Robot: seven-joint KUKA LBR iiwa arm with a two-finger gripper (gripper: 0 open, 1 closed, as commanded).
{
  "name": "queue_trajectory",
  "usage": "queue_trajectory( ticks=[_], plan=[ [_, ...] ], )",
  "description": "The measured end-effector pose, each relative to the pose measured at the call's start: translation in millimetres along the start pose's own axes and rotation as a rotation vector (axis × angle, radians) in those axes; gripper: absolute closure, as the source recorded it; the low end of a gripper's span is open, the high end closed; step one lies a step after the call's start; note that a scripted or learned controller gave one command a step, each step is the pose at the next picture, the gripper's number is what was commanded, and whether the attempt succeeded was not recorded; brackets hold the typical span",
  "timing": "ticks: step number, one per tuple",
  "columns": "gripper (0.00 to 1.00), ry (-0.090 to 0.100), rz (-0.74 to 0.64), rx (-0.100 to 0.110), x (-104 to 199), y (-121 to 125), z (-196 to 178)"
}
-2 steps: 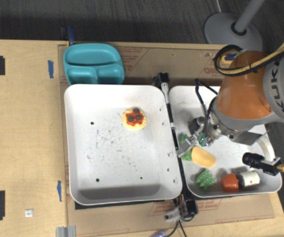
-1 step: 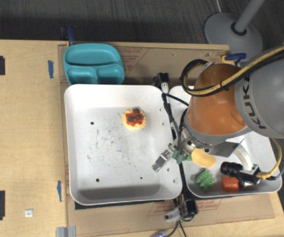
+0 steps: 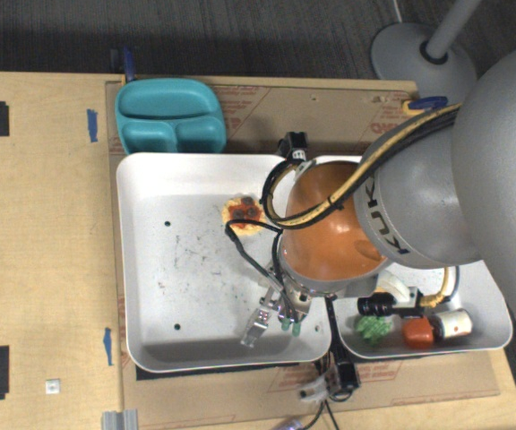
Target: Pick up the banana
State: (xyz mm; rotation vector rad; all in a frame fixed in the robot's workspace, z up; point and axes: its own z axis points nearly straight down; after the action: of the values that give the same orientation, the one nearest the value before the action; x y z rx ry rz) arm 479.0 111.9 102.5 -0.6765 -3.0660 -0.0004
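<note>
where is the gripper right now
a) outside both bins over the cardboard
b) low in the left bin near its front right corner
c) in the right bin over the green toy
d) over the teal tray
b, since the gripper sits above the floor of the left bin by its near right corner, away from the teal tray and the green toy in the right bin.

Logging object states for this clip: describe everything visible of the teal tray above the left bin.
The teal tray looks like moulded plastic with rounded corners and a raised rim. It holds one long compartment along its far side and two smaller ones nearer the bins. It lies flat and upright on the cardboard-covered bench, its near edge against or just over the far rim of the left white bin. Its compartments look bare.
</note>
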Motion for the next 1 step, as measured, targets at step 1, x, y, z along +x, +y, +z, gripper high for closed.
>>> queue_trajectory(
  ticks=[1],
  plan=[
    [0.0, -0.006, -0.266, -0.004, -16.4, 75.5, 15.3]
  ],
)
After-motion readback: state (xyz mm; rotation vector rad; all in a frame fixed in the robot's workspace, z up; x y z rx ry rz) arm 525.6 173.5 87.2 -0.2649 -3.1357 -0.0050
